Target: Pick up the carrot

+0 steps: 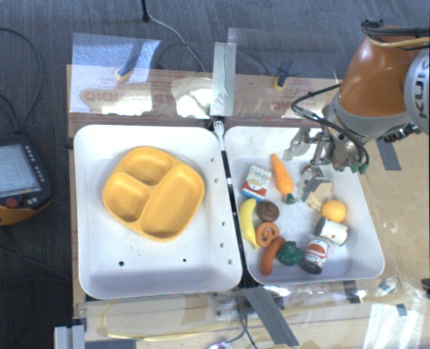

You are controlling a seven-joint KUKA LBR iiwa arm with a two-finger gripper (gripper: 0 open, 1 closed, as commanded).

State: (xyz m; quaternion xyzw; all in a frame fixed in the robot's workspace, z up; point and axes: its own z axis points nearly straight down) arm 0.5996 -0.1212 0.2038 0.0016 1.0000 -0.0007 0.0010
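Two shallow white bins side by side on the desk (84, 100). In the left bin (98, 260), a yellow divided plate (153, 192) with three compartments, lying a little left of the middle.

In the right bin (367, 253), a group of small toy foods. The carrot (281, 177), orange with a green tip at its lower end, lying in the upper middle of this bin, tilted a little, thick end up. Just left of it, a small white and red carton (255, 182). Below the carton, a yellow banana (247, 221) along the left wall, beside a brown round piece (268, 211) and an orange pretzel-like ring (266, 232). Lower down, a reddish sausage (271, 255), touching a dark green vegetable (290, 253). To the right, a yellow lemon (334, 210), a small white cup (331, 230) under it, and a red and white can (315, 254) lying near the front wall.

Grey arm with orange band (375, 71) reaching in from the right. The jaws (313, 174) just right of the carrot, near but apart from it, above the bin floor. Spread apart, with nothing between them. Carrot not held, resting in the bin

On the far left, outside the bins, a black handheld controller with a screen (11, 177)
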